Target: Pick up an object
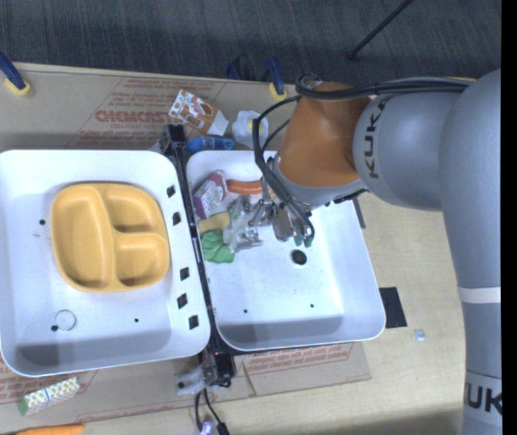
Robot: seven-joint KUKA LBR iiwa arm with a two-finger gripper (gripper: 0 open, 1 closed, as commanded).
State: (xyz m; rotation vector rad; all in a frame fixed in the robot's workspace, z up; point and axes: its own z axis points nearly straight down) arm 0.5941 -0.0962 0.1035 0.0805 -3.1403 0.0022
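My gripper (251, 227) hangs low in the upper left part of the right bin (330, 315), under the orange wrist band. Its metal fingers sit right over a cluster of small objects. That cluster holds a maroon packet (209, 194), an orange carrot-like piece (244, 187), a yellow piece (211, 224) and a green piece (219, 250). The wrist hides part of the pile, and I cannot make out whether anything lies between the fingers.
The left bin (23, 333) holds a yellow divided tray (110, 235). A small black spot (299, 257) marks the right bin floor. Outside the bins lie a snack packet (191, 110), a blue item (208, 142) and a wrapped candy (50, 394).
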